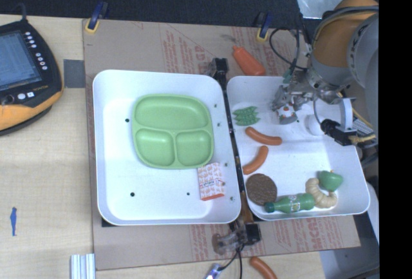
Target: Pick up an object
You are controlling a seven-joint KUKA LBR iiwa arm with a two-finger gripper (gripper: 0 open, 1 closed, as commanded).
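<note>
Orange sausage (264, 137), long axis running left-right, is lying in the right bin (347, 162) just nearer and left of the end effector (288, 107), which is hovering at the bin's far side, grip state indeterminable.

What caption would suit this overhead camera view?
Gripper low in the right bin of toy food; green plate in the left bin.

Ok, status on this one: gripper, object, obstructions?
Gripper low over right bin, far end. Nothing seen between fingers. Nearest: green toy, two sausages. No visible obstruction.
</note>
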